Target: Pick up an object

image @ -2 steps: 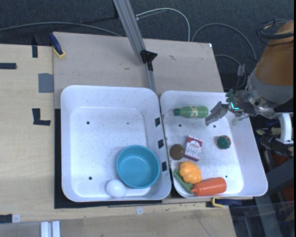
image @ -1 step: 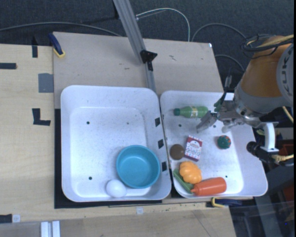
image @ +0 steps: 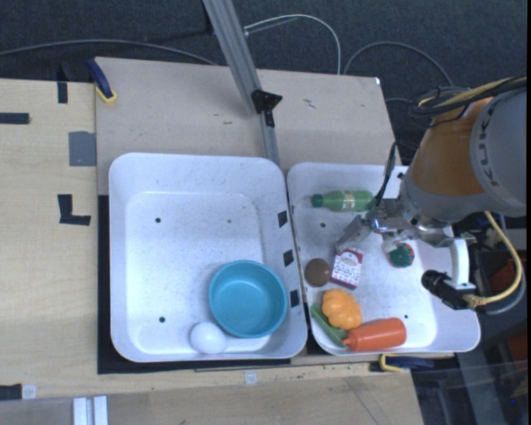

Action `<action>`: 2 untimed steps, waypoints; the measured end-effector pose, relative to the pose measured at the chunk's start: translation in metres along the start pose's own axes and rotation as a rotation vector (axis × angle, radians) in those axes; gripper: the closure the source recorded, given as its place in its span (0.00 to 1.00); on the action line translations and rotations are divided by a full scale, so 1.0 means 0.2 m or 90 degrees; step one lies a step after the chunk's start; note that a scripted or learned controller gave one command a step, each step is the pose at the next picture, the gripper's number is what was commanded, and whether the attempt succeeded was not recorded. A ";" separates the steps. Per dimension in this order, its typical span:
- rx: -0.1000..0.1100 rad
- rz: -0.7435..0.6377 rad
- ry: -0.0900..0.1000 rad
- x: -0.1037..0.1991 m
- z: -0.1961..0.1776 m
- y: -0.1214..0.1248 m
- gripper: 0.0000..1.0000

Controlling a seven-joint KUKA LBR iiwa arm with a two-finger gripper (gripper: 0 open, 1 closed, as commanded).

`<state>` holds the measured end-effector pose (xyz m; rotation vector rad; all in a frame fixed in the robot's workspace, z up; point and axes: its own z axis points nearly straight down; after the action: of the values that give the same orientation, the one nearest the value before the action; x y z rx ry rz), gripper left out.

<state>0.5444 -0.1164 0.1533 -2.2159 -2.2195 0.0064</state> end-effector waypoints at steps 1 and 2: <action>0.000 0.000 0.000 -0.03 0.25 0.03 0.00; -0.001 -0.001 0.000 -0.02 0.18 0.03 1.00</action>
<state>0.5504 -0.1209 0.1166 -2.2157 -2.2219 0.0042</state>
